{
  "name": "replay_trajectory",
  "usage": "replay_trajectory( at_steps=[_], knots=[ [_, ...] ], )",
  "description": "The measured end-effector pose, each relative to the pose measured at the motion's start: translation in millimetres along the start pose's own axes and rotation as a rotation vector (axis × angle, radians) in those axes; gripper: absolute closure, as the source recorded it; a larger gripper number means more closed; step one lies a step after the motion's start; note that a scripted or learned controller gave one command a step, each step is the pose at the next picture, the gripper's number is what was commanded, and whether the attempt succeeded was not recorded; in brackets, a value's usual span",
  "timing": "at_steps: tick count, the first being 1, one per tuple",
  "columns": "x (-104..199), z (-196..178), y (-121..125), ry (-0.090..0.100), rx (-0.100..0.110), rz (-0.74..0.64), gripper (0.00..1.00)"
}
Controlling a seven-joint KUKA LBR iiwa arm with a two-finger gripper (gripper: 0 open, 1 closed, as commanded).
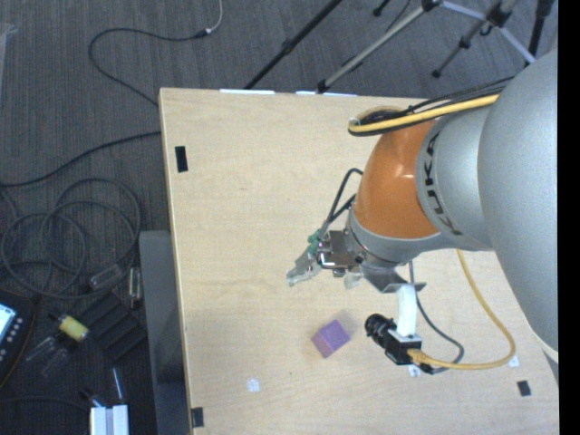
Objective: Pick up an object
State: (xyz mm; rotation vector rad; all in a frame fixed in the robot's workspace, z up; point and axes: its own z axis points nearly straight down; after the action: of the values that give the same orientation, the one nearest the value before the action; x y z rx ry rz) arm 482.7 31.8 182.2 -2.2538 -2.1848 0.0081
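The gripper (302, 270), metallic and pale, hung above the middle of the light wooden board (236, 207); whether its fingers stood apart or together could not be told. Just right of it and nearer the board's near edge lay a small purple block (331, 337), squarish, matte, turned diagonally to the edges.

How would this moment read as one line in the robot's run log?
task: pick up an object | hand: above the wooden board, nothing seen in it | purple block: lying on board, apart from hand | status: not picked up yet
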Motion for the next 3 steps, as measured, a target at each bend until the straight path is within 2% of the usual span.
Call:
replay_trajectory(
  at_steps=[3],
  knots=[
    [0.0, 0.0, 0.0, 0.000, 0.000, 0.000, 0.00]
  ],
)
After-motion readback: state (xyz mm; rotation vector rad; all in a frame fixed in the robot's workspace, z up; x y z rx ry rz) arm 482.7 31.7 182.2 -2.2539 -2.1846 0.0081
